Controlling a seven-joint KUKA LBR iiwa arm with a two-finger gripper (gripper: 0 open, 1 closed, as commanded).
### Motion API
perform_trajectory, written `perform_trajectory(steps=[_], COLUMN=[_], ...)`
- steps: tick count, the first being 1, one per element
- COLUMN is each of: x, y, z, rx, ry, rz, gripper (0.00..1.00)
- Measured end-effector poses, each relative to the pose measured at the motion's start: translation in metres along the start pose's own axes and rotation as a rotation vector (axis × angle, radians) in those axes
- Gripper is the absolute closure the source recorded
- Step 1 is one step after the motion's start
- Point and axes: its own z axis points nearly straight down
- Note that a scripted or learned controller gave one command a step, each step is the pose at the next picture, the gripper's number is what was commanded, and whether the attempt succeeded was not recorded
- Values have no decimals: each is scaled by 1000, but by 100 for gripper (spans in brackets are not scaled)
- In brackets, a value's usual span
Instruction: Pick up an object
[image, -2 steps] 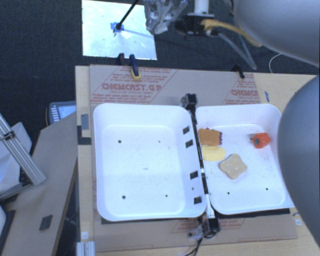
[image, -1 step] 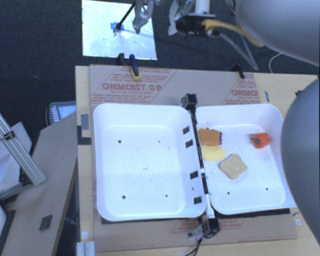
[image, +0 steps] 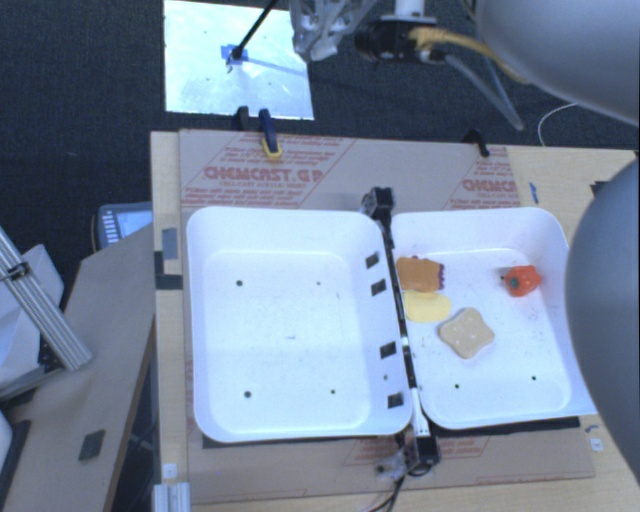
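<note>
Right bin (image: 540, 225) holds a toast slice (image: 466, 332), yellow piece (image: 427, 307), orange-brown block (image: 419, 273) and red-orange toy (image: 520, 280). End effector (image: 322, 35) hangs beyond the worktop (image: 330, 160); its grip state cannot be told.

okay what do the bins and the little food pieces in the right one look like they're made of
Bins: the left bin and right bin look like thin moulded white plastic, smooth with rounded rims. The bread slice, yellow slice, orange-brown piece and red piece look like matte toy food, plastic or rubber; too small to tell which.
</note>
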Motion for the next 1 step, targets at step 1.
perform_trajectory(steps=[1], x=[0], y=[0], z=[0], rx=[1], ry=[0], rz=[0], gripper=[0])
